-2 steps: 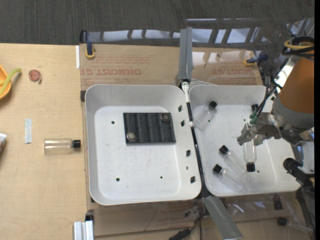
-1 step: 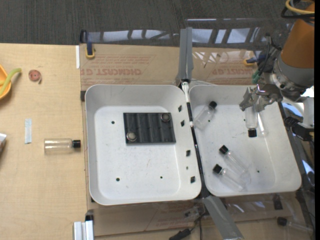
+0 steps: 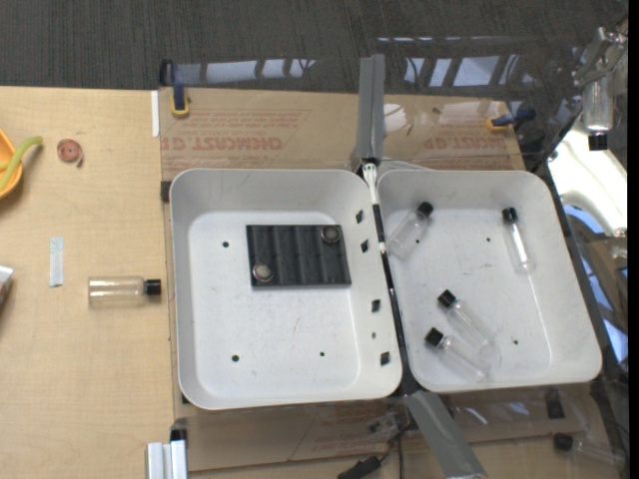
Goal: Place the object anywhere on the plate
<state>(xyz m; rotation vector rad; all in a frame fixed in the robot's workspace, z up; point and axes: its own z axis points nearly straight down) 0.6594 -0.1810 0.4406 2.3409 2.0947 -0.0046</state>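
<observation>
Clear plastic vials with black caps lie scattered in the right bin, well apart from the dark ribbed plate in the left bin; light, slick and prone to roll, I'd pinch one mid-barrel, though my gripper's state I cannot tell.

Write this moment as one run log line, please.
plate: left bin, bare | vials: four, right bin | spare vial: on bench | placement: not done
</observation>
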